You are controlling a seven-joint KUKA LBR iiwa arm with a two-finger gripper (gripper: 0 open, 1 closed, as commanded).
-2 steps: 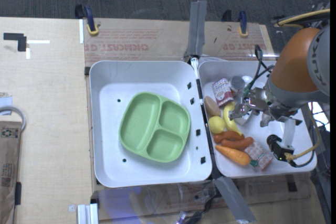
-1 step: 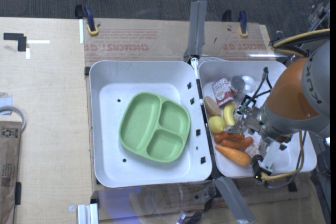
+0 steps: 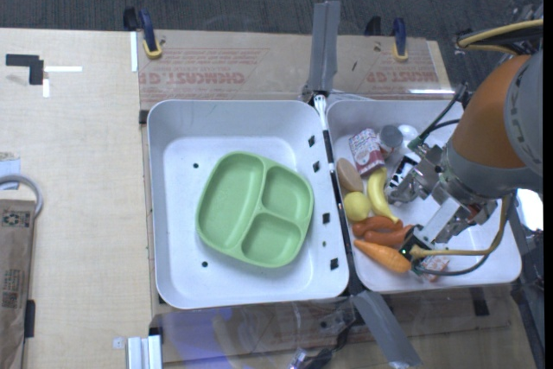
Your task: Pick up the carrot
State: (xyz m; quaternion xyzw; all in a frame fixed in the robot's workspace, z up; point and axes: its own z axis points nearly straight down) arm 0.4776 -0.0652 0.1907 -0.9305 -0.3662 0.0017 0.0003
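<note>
Spotted carrot (image 3: 381, 256) in near-left part of right bin (image 3: 497, 265). Found pincer (image 3: 404, 179) farther back, just right of banana (image 3: 378, 193), apart from carrot. Cannot tell pincer width.

A green divided plate (image 3: 256, 209) lies in the left bin (image 3: 181, 272), banana (image 3: 378, 193) and lemon (image 3: 356, 206) in the right bin (image 3: 350, 121).

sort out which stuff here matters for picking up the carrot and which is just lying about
For the job: carrot, right bin where it lies.

Just lying about: banana, lemon, red-and-white packet, green divided plate, left bin.
</note>
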